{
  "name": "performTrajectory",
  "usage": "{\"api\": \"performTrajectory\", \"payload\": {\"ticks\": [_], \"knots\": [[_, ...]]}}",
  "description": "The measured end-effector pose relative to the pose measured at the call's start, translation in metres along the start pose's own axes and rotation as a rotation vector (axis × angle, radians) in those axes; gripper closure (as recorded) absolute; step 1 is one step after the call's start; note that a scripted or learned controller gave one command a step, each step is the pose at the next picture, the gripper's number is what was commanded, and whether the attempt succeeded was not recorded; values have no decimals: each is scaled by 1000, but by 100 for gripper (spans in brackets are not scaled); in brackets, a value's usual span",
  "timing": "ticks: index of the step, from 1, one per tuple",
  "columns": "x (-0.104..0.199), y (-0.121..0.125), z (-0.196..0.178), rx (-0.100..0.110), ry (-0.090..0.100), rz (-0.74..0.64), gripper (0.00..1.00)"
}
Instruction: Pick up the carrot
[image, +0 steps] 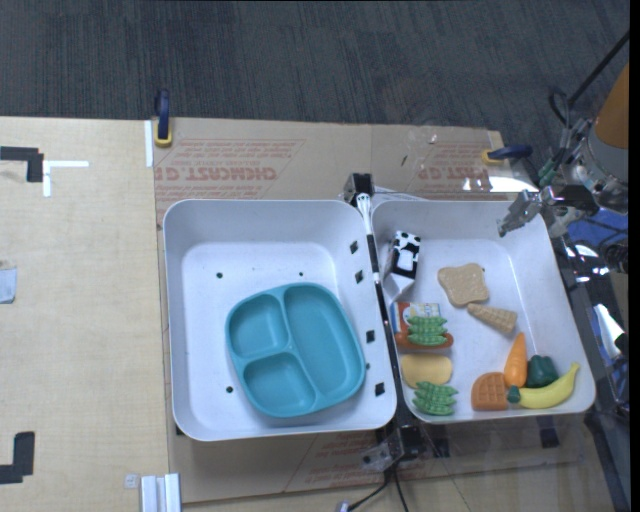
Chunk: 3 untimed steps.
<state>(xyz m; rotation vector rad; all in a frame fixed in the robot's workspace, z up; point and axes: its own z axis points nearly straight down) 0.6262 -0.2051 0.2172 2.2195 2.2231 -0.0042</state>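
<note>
Carrot: small orange plastic carrot with a green top, right white bin, near the front right corner; upright-ish, tip pointing away from the camera.
Neighbours: touching a yellow plastic banana and a dark green round vegetable; orange waffle-textured piece just beside.
Gripper: metal two-finger gripper at the bin's far right rim, well apart from the carrot (finger gap too small and blurred; cannot tell).
Left bin: teal three-compartment plastic tray.
</note>
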Motion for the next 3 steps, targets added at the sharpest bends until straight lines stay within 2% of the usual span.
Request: {"api": "performTrajectory", "payload": {"ticks": [1, 2, 3], "knots": [[7, -96, 97, 2, 2, 75, 0], [-3, -143, 124, -1, 20, 256, 0], [-8, -142, 115, -6, 10, 263, 100]]}}
